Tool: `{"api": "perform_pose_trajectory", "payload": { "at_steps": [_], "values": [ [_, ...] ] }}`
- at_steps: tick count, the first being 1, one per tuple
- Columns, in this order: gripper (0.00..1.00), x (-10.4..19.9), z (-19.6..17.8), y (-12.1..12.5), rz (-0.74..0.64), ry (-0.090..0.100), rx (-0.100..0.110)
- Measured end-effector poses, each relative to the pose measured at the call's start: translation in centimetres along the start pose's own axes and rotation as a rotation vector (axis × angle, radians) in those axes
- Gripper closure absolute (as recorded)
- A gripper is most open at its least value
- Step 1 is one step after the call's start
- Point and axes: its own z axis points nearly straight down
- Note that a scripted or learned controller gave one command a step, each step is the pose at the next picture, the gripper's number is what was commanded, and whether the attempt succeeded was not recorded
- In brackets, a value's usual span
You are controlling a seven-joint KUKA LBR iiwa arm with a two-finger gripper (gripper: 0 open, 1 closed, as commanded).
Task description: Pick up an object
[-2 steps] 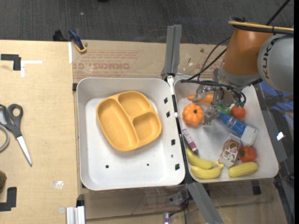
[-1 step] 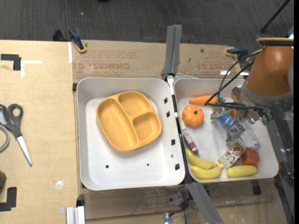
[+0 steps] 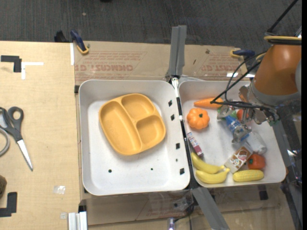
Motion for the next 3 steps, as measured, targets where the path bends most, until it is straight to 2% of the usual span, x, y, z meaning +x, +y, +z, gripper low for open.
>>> {"api": "perform_pose_trajectory", "payload": {
  "at_steps": [1,2,3],
  "values": [
    [0.00,-0.1,-0.1,-0.2,0.101,-0.001,0.000],
    [0.00,-1.4,0.0,0.5,0.146,-0.001,0.000],
    [0.00,-2.2,0.1,1.9,0.253,0.002,-0.001]
  ]
}}
